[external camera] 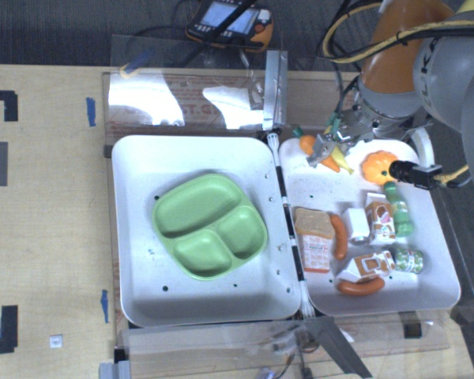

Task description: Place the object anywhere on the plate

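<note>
Bright overhead light (panel [186, 105] glare); perhaps slightly soft.

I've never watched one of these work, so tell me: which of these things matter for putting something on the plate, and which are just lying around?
For the job:
plate, in the left bin
hand, over the right bin
toy food there, e.g. orange, sausage, bread

Lying about:
handheld controller beyond the bins
cables

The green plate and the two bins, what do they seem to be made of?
The green plate looks like moulded plastic with a matte finish: an even pale green, three soft-edged compartments, no sharp glare. The left bin and the right bin look like thin white plastic, slightly glossy, with rounded corners and a smooth rim; coated metal cannot be excluded.
</note>
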Controlling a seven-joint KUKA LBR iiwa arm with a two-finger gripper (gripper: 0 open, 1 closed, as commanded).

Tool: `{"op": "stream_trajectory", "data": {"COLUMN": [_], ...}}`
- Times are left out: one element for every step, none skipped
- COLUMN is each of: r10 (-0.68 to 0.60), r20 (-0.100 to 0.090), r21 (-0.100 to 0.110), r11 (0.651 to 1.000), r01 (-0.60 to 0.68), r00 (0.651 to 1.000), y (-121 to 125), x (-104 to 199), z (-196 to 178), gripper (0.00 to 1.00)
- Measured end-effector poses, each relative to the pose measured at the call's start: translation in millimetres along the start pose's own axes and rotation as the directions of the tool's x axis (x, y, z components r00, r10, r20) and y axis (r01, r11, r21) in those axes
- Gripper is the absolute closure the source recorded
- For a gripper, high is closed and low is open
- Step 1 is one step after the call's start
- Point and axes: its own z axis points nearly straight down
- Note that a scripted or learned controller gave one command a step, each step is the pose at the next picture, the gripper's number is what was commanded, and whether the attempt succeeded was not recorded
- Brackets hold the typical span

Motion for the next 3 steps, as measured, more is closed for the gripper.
{"op": "stream_trajectory", "data": {"r10": [-0.250, -0.449, -0.449], "r20": [0.007, 0.010, 0.011], "r21": [-0.016, -0.014, -0.015], "r11": [0.968, 0.893, 0.894], "r01": [0.250, 0.449, 0.449], "r00": [0.968, 0.893, 0.894], "y": [-2.0, -15.3, -15.3], "x": [84.4, 159.0, 158.5], "z": [-3.4, -4.9, -5.2], "gripper": [1.00, 1.00, 0.00]}}
